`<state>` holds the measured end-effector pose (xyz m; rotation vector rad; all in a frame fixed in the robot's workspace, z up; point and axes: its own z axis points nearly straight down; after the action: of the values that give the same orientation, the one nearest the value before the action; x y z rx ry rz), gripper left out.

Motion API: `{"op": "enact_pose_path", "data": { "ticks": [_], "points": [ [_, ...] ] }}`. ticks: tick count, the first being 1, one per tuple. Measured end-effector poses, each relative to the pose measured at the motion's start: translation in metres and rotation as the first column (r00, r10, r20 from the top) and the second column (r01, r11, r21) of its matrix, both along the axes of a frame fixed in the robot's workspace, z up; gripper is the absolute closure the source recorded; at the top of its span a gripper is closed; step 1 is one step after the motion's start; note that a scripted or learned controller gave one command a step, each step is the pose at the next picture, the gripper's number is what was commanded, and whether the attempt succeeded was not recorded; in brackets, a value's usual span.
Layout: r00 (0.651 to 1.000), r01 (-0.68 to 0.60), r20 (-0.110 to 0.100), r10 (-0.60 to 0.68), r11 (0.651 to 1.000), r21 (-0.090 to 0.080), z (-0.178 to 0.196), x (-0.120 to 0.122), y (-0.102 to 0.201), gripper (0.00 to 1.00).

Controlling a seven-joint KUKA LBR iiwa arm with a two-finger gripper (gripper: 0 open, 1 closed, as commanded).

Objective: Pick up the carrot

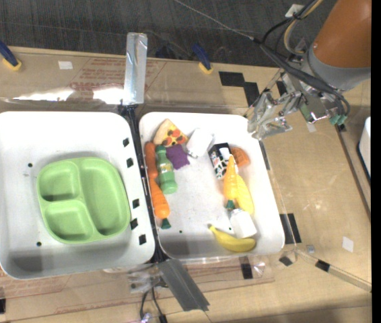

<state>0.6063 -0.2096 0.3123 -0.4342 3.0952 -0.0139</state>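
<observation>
The bench (325,200) carries two white bins side by side. The left bin (9,153) holds a green divided plate (83,199); the right bin (197,237) holds the clutter.

The arm (342,29) reaches in from the right, and its gripper (263,121) hangs over the right bin's far right corner, well apart from the target. It is blurred against the bin rim, so I cannot tell how wide it stands; nothing shows between its tips.

The carrot (158,197) lies lengthwise against the right bin's left wall, its green top (165,224) pointing near. That wall is the main risk: a descent there could strike the rim or leave no room on the wall side.

A green bottle (166,177) touches the carrot's right side, and a sausage-like piece (151,155) sits just beyond its far end, so a close could catch either neighbour instead. The carrot's tapered, rounded body could also roll or squirt out of a pinch placed off-centre.
</observation>
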Motion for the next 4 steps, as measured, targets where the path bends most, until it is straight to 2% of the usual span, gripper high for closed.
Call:
{"op": "enact_pose_path", "data": {
  "ticks": [1, 2, 3, 4],
  "points": [
    [0.802, -0.597, -0.018, 0.598, 0.802, 0.008, -0.047, -0.076, 0.0, 1.0],
    [0.52, -0.854, -0.017, 0.854, 0.521, 0.013, -0.143, -0.118, 0.032, 1.0],
    [0.3, -0.954, -0.016, 0.954, 0.3, 0.011, -0.221, -0.09, 0.026, 1.0],
    [0.303, -0.953, -0.017, 0.953, 0.303, 0.001, -0.128, -0.128, 0.058, 1.0]
  ]
}}
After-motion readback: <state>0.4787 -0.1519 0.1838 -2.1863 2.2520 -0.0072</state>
